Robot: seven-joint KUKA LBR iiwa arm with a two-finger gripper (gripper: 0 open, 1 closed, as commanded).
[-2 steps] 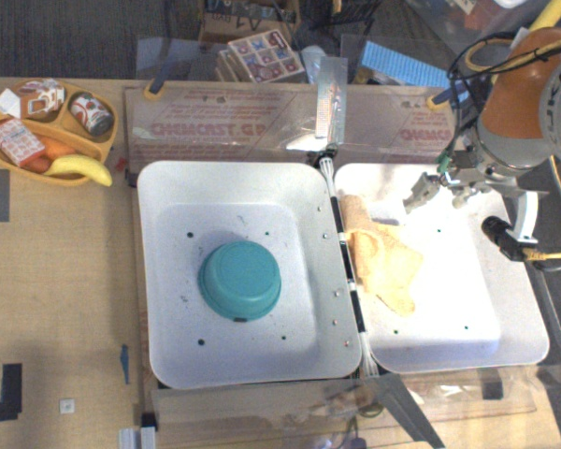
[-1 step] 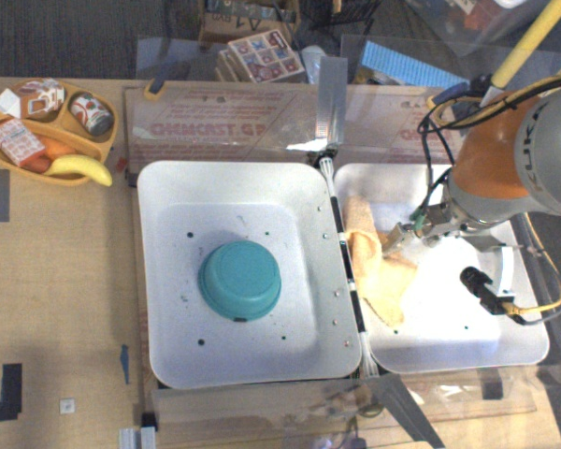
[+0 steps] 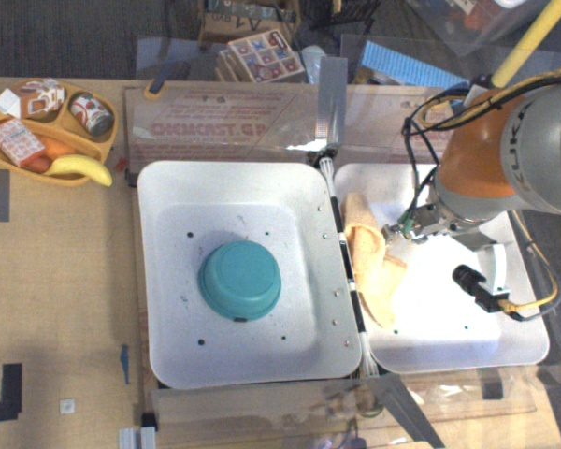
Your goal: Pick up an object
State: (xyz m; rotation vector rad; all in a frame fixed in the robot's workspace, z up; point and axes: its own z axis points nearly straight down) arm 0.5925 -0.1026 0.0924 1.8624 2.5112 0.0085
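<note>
Your table [image 3: 56, 279] carries two white bins side by side, with clutter beyond its far edge.

The left bin [image 3: 168, 195] holds a teal bowl [image 3: 241, 280], upside down near its middle. Your arm [image 3: 505, 148] reaches over the right bin [image 3: 467, 340], where a pale yellow cloth [image 3: 372, 267] lies along the left wall. The gripper [image 3: 399, 230] sits just beside that cloth; you cannot tell its opening.

A yellow tray [image 3: 0, 148] sits on the table [image 3: 56, 288] at far left, holding a banana [image 3: 79, 167], a can [image 3: 93, 114] and small boxes. Beyond the bins, a cardboard sheet [image 3: 220, 124] lies flat.
</note>
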